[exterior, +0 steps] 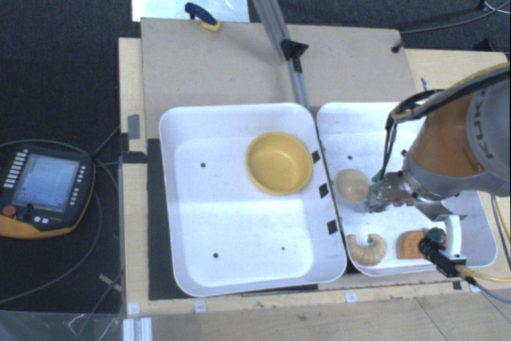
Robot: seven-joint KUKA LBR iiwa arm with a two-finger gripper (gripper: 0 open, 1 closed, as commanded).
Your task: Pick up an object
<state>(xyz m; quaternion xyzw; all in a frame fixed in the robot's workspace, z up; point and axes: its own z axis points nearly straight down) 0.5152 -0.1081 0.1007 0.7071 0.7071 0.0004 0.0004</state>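
**White bins, arm low over the right one**

White plastic makes up both shallow bins, set side by side on a tan board. The left bin point(239, 251) holds a yellow bowl point(279, 162), upright, toward its far right corner, near the divide between the bins.

The right bin point(351, 124) carries three small things. A pale round ball point(350, 184) lies near the bin's left wall, about midway along it. Nearer the camera, a cream curled piece point(367, 249) (shaped like a croissant or a shrimp) rests close to the near rim. Just to its right sits a small orange block point(409, 244), apart from the curled piece.

The grey arm point(459, 148), with its orange band, reaches in from the right and bends down over the right bin. Its gripper point(382, 196) hangs just beside the pale ball, on the ball's right, and whether the two touch cannot be told. The jaws are too dark and small to read, so I cannot tell whether they are spread or pressed together; nothing is seen between them.

Off the bench, on the dark floor at the left, lies a handheld control pendant point(44, 189) with a lit screen. A slanting metal pole point(271, 12) crosses the far side of the board.
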